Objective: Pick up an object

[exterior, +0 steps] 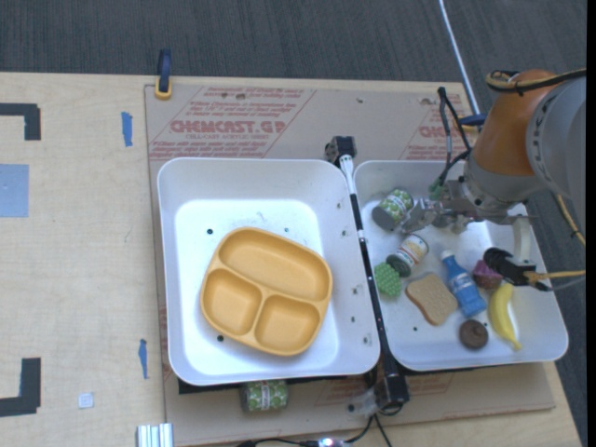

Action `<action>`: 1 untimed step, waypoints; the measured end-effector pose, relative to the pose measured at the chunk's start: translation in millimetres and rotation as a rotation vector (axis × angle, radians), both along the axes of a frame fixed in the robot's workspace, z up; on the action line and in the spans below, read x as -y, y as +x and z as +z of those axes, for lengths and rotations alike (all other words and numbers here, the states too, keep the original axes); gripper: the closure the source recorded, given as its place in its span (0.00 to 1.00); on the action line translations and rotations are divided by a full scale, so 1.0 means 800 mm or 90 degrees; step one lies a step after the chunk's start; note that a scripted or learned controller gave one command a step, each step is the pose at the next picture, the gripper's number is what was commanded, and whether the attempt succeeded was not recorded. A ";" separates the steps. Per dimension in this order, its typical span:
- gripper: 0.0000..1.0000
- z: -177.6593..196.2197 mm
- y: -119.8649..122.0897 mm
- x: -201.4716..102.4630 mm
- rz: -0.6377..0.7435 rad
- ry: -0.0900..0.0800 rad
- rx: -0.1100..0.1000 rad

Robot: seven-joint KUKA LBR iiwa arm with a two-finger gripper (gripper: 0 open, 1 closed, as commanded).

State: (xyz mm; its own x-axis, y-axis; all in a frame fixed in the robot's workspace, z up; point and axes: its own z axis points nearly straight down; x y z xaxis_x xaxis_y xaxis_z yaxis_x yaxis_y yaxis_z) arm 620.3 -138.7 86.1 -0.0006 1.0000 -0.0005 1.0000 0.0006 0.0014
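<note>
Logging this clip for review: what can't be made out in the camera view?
- Gripper: finger state unclear, blurred against wrist hardware.
- Green can: label too small to read.
- Purple object: partly covered by a black piece.
- Can below left bin: partly hidden by the bin's rim.
</note>
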 end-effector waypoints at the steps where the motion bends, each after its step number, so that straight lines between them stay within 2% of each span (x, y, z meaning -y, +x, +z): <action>1: 0.00 0.000 -0.002 -0.059 0.001 0.001 0.000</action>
State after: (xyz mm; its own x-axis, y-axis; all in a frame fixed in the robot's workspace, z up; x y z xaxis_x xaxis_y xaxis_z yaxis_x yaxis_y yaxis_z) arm 618.5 -91.5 86.3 -0.0017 1.0000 0.0017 1.0000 0.0017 0.0012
